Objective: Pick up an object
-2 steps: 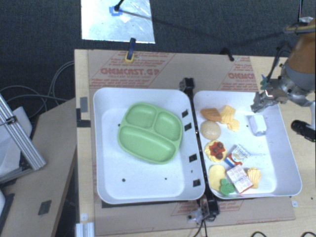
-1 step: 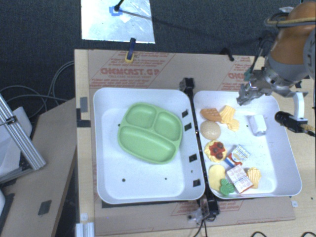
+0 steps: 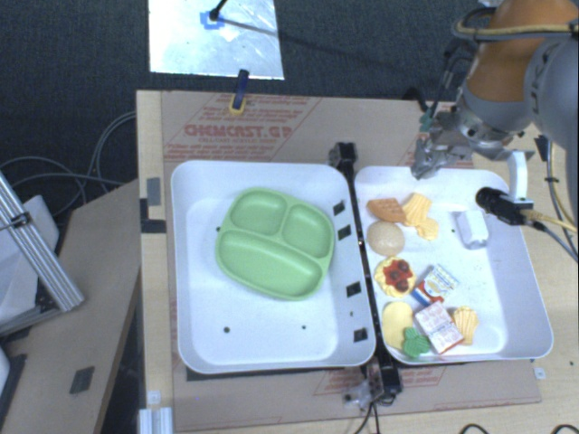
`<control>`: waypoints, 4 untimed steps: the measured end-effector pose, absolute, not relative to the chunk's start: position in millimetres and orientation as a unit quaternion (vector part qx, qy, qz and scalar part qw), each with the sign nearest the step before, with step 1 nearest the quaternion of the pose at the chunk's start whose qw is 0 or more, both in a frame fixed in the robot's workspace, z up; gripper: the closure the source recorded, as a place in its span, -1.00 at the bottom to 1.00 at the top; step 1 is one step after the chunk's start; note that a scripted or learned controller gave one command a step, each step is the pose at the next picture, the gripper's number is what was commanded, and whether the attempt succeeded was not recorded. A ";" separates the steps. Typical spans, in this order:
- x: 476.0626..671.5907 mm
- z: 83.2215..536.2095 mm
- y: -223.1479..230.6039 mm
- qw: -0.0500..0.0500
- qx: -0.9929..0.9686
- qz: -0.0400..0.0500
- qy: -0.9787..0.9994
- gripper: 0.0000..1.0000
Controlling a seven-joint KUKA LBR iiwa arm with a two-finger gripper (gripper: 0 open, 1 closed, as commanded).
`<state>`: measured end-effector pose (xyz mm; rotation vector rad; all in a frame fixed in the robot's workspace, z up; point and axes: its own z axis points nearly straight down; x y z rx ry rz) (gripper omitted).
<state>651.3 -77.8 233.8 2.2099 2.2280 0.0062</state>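
My gripper (image 3: 425,165) hangs over the far rim of the right bin (image 3: 520,283), just behind its back-left corner. Nothing shows between its tips. Closest to it in that bin lie an orange waffle piece (image 3: 387,209) and a yellow crinkled chip (image 3: 419,216). In front of those are a beige bun (image 3: 386,239), a red and yellow pizza slice (image 3: 395,275) and a white, blue and red packet (image 3: 435,284). At the near end sit a yellow round piece (image 3: 396,316), a green piece (image 3: 416,343), a red and white box (image 3: 438,326) and yellow fries (image 3: 465,320).
A small pale grey block (image 3: 470,229) lies on the right side of the right bin. The left bin (image 3: 194,333) holds a green divided plate (image 3: 275,242). A black clip strip (image 3: 357,242) runs along the seam between the bins. The bench beyond bears a shiny sheet (image 3: 215,25).
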 end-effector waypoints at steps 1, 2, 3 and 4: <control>640.5 232.3 -82.2 0.001 0.707 0.000 0.708 1.00; 639.9 218.3 -84.5 0.001 0.707 0.000 0.707 1.00; 642.7 234.8 -77.6 0.001 0.705 0.001 0.709 1.00; 645.9 214.0 -77.6 0.001 0.705 0.000 0.709 1.00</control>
